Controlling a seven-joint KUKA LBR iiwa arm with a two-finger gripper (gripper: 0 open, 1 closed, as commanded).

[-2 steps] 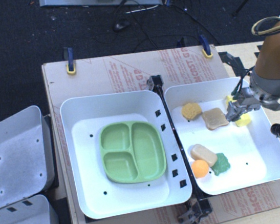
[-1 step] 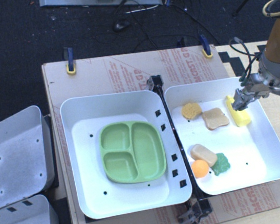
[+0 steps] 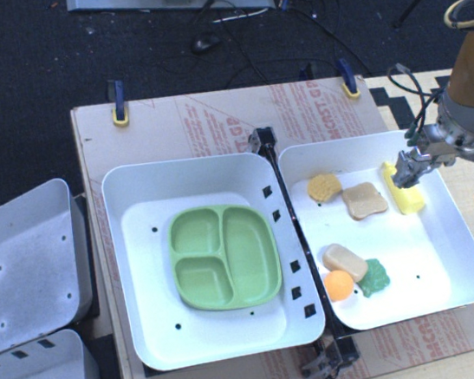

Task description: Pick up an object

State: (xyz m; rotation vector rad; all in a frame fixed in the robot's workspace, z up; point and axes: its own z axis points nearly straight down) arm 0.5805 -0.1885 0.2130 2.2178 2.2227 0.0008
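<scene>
The right bin (image 3: 454, 237) holds several toy foods: a round golden cookie (image 3: 324, 187), a slice of toast (image 3: 365, 200), a yellow banana-like piece (image 3: 405, 194) by the far right wall, a tan bread block (image 3: 345, 259), an orange ball (image 3: 340, 285) and a green leafy piece (image 3: 374, 278). My gripper (image 3: 409, 167) hangs at the bin's far right edge, right over the top end of the yellow piece. The arm's orange band sits above it at the view's right.
The left bin (image 3: 131, 243) carries a green three-compartment tray (image 3: 225, 256). A black divider with clips runs between the bins. Blue-and-yellow clamps (image 3: 119, 104) hold the board at the back. Spare white bins (image 3: 19, 259) lie at the far left.
</scene>
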